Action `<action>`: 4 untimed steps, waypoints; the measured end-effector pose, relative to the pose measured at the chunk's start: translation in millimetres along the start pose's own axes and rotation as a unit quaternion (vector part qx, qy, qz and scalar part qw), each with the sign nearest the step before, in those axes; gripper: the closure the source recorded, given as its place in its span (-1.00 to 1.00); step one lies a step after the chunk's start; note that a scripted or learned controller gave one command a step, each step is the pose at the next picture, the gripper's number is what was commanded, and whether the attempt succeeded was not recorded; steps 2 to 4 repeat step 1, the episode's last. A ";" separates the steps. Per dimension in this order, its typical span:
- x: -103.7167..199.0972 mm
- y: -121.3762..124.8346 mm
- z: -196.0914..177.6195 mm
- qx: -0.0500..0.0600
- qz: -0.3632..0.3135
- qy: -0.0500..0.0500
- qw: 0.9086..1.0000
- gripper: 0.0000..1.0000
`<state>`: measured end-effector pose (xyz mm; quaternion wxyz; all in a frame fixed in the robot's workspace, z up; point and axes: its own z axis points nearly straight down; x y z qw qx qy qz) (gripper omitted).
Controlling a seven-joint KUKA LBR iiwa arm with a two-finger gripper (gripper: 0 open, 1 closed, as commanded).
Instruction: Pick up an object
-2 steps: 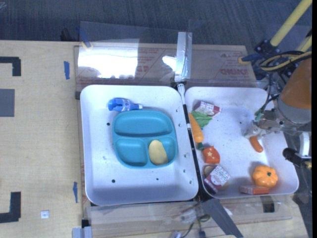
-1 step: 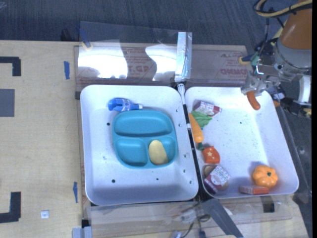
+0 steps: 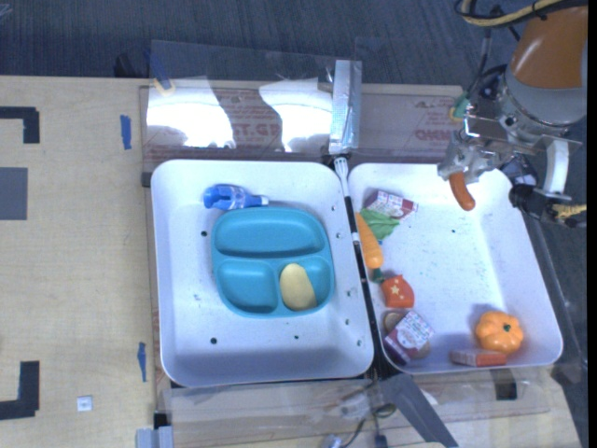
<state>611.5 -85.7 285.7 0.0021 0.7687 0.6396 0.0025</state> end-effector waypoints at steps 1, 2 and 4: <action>-2.1 -1.5 6.9 0.004 -0.164 0.000 0.986 1.00; -2.1 -1.5 6.9 0.004 -0.164 0.000 0.986 1.00; -2.1 -1.5 6.9 0.004 -0.164 0.000 0.986 1.00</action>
